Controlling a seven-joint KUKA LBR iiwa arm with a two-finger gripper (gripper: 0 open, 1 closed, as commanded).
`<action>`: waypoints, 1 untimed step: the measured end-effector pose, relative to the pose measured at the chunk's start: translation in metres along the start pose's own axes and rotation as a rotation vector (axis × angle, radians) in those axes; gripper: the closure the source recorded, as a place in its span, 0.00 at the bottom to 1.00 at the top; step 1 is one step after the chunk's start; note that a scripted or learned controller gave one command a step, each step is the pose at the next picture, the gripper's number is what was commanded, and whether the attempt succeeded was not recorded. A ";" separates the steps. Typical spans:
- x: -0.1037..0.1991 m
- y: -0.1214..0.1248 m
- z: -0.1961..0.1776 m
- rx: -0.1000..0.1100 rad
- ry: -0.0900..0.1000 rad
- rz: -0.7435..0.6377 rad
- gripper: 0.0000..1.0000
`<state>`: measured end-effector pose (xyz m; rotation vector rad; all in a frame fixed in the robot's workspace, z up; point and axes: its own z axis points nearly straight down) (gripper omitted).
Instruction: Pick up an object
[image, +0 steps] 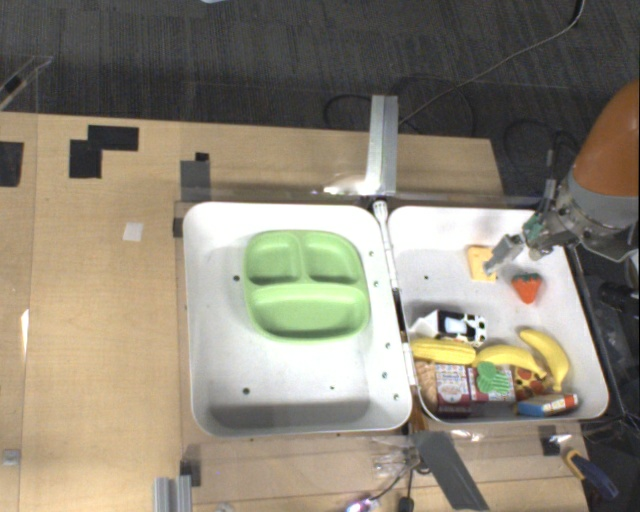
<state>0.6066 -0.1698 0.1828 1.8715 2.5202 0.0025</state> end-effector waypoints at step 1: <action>-0.022 0.039 0.090 -0.001 -0.001 0.003 0.00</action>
